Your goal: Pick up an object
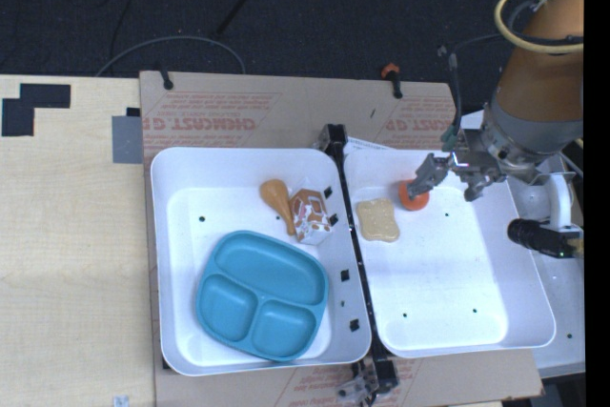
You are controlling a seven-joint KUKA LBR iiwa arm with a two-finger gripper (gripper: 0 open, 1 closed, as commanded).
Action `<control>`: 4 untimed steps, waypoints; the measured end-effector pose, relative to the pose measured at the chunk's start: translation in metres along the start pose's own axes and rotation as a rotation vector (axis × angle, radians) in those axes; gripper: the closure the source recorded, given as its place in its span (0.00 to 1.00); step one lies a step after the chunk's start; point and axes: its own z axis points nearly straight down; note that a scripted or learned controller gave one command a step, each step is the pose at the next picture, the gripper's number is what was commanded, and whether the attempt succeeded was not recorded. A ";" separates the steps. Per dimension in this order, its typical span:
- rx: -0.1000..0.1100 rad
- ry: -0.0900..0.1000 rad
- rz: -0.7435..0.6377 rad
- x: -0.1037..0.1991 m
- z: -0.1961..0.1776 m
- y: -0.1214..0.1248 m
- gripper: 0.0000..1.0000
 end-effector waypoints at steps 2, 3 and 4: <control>-0.007 -0.001 -0.001 0.002 0.037 0.002 0.00; -0.005 -0.001 0.000 -0.007 0.094 0.006 0.00; -0.006 0.000 0.000 -0.002 0.144 0.015 0.00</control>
